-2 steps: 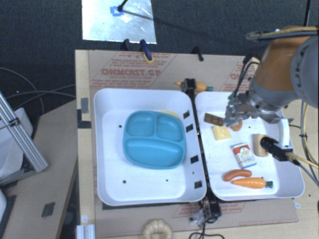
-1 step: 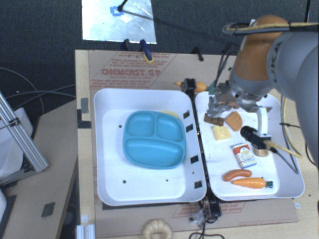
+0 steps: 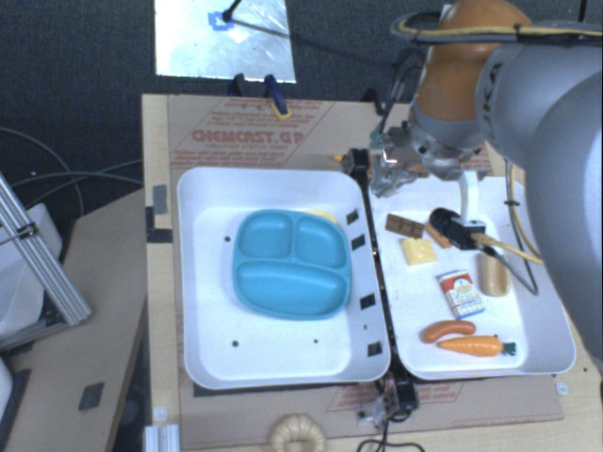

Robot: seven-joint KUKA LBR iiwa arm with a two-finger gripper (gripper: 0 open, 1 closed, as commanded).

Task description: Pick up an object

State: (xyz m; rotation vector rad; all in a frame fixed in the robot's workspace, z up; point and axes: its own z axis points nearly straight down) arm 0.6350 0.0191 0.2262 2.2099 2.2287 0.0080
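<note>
In the camera view, the end effector (image 3: pixel 386 175) is seen at the far left corner of the right bin (image 3: pixel 529 320), just beside the wall shared with the left bin (image 3: pixel 203 252). Whether it is wide or narrow cannot be told, and nothing is seen to be held in it. The things that could be picked are spread over the right bin. A chocolate (image 3: pixel 406 225) lies nearest to the end effector, with a cheese (image 3: pixel 418 251) just beside it. A box (image 3: pixel 461 294) and a roll (image 3: pixel 493 275) lie further toward the near side. A sausage (image 3: pixel 448 330) and a carrot (image 3: pixel 469 347) lie close together at the near rim. A blue plate (image 3: pixel 290 264) lies alone in the left bin. The step in hand is judged to be the approach, with no grasp made yet. The chocolate would be best chosen, being closest. It should be straddled across its narrow width, well away from the cheese, so that only one thing is caught. The descent should be kept off the bin wall, since a flat piece is easily pushed aside instead of gripped.
</note>
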